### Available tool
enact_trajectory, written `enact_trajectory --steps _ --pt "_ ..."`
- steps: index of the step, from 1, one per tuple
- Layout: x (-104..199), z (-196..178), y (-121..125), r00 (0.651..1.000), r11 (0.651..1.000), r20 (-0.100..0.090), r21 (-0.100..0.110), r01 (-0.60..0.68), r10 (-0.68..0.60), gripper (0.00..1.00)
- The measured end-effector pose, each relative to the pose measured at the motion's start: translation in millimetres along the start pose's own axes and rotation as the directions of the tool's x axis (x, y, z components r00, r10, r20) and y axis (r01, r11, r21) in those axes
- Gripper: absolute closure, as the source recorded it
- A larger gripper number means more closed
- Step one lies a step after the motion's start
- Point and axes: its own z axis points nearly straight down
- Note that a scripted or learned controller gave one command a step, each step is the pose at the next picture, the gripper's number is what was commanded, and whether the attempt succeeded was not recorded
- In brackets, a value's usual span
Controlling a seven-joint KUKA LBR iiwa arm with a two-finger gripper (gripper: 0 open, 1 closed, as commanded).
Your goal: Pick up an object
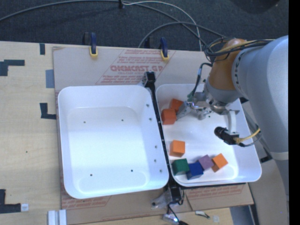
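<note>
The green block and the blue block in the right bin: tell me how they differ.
The green block is dark green; the blue block is a deep blue. The green block sits nearer the divider between the bins, while the blue block lies to its right, against the purple block. The green block shows its faces squarer to the bin edge; the blue block looks turned a little. Both are small cubes of similar size, touching near the bin's front wall.
</note>
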Motion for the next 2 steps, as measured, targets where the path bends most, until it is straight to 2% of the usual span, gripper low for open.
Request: enact_trajectory --steps 1,2 --pt "-66.8 4.0 41.7 1.0 1.0 -0.005 0.027 0.011 -0.011 0.0" --pt "-20.3 -1.0 -47.4 1.0 1.0 0.0 0.002 -0.005 0.005 0.0"
